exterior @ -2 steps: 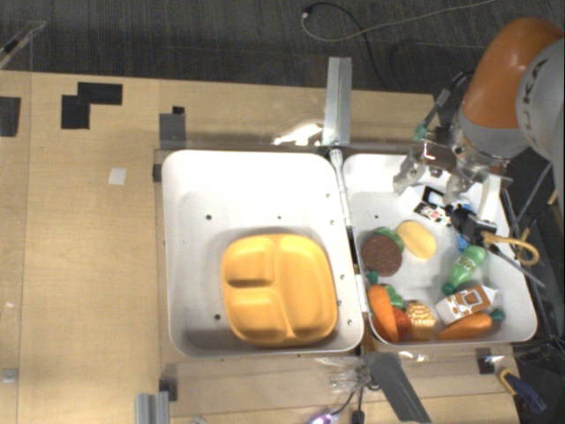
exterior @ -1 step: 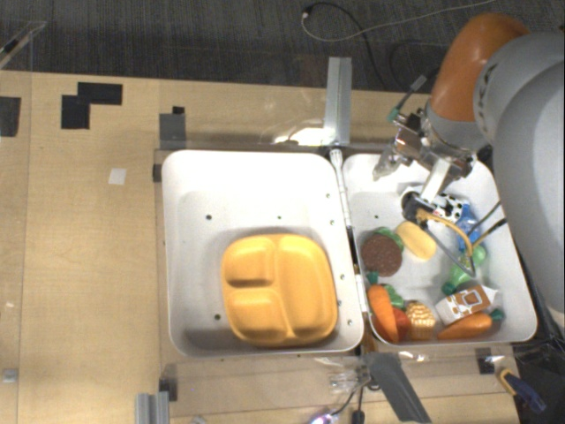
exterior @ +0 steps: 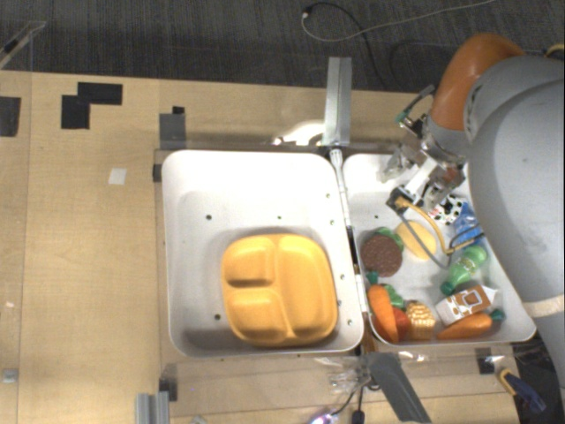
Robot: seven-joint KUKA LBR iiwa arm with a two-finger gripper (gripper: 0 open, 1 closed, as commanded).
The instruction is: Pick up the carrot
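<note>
Carrot lies in the right bin, along its near wall toward the near-right corner, lengthwise left to right with a greenish tip at its right end. A small brown and white carton sits just beyond it, touching or nearly so. In the near-left corner of the same bin lies a stouter orange piece (it too has a bit of green at its far end), and a corn cob rests just to its right, between it and the carrot. Farther in, a round brown patty sits by the left wall, with a pale yellow disc just to its right. A green bottle-shaped toy and a blue piece lie toward the right side, partly under the arm.

The gripper hangs over the far part of the right bin, well apart from the carrot, with the patty, disc and other toys between them. Whether it is spread or pressed together cannot be told from this slant, and nothing can be seen held in it. The grey arm with its orange band covers the bin's right edge.

The left bin holds a yellow compartment plate, set toward its near-right part. Both bins stand on the pale wooden table.
</note>
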